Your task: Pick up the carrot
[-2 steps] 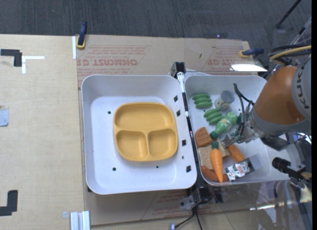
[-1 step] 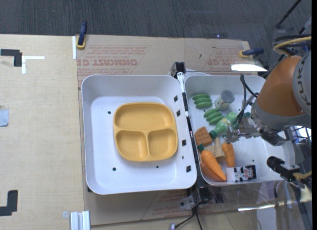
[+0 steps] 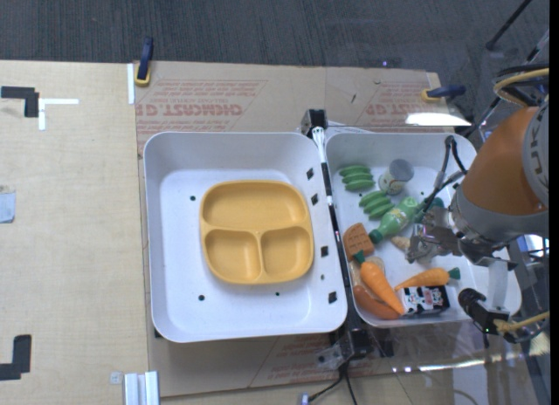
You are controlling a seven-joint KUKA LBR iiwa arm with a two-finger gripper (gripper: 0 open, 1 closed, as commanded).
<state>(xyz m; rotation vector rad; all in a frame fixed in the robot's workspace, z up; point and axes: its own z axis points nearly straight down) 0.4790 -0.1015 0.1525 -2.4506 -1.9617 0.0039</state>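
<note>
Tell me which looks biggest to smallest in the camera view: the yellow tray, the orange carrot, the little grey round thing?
1. Yellow three-compartment plastic tray, by far the biggest.
2. Orange carrot with green top.
3. Small grey round object, the smallest.

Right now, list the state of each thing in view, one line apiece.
Carrot: lying flat in the right bin, not gripped.
Yellow divided plate: upright in the left bin.
Green bottle: on its side.
End effector: above the right bin, beside the carrot.
</note>
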